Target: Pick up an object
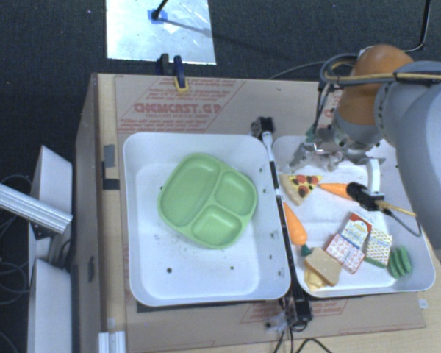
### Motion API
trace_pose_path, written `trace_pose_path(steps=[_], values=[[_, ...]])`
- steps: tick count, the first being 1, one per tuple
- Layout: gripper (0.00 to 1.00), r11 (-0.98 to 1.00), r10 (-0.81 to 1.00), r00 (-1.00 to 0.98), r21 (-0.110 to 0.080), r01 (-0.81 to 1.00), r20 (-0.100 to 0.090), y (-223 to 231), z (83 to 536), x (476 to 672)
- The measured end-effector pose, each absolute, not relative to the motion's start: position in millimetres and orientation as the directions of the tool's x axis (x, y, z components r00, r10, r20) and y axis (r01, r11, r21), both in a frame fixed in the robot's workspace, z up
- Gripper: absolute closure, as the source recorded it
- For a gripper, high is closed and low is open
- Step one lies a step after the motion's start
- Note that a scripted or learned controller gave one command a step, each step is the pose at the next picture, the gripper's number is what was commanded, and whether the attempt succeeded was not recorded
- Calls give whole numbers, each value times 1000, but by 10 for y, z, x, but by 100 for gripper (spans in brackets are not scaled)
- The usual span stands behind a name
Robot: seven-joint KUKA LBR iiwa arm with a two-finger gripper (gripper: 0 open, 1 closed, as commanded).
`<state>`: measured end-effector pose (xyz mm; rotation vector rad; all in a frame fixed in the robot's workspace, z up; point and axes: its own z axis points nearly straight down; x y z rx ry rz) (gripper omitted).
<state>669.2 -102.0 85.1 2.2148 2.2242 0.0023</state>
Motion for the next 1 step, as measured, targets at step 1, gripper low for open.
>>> trace_pose_path(steps=[1], values=[[0, 4, 1000, -4, 2, 1000, -1, -1011, 850, 6691]])
